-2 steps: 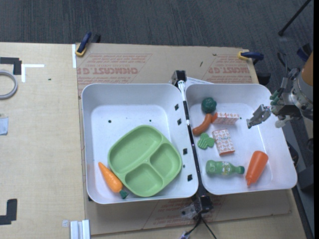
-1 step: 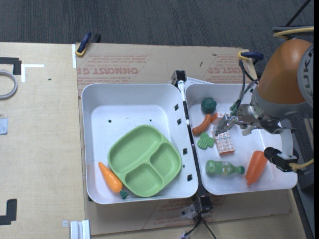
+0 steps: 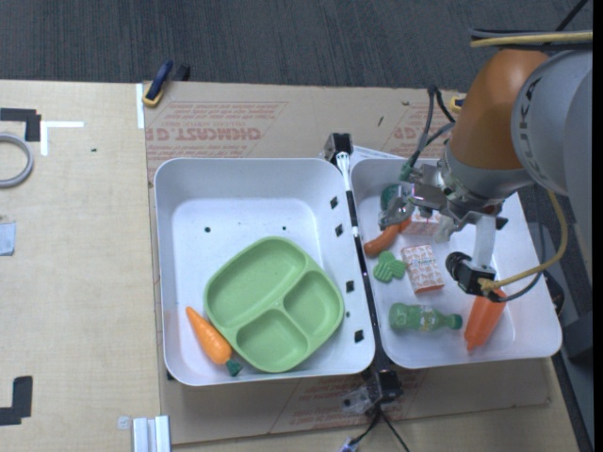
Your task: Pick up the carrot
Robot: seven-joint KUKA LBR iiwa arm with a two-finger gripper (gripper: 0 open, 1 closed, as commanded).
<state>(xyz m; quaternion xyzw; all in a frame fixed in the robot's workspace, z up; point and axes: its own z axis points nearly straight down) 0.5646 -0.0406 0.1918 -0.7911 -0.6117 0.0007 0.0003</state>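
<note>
Though hung low over the rear left part of the right bin (image 3: 537, 342), gripper (image 3: 403, 203) too cluttered under the grey and orange arm (image 3: 504, 92) to read: cannot tell how far open, nor whether anything held. Just beside it, toward the bin's left wall, an orange piece (image 3: 382, 241), tilted. Nearer the middle, a pink and white carton (image 3: 421, 267) with a small green toy (image 3: 388, 270) at its left. Along the front edge, a green bottle (image 3: 426, 319) lying on its side. Near the front right corner, a second carrot (image 3: 482, 321), tip toward the front. Over in the left bin (image 3: 236, 182), carrot (image 3: 208, 335) by the front left corner, lying slantwise, touching the rim of a green divided plate (image 3: 273, 301).
</note>
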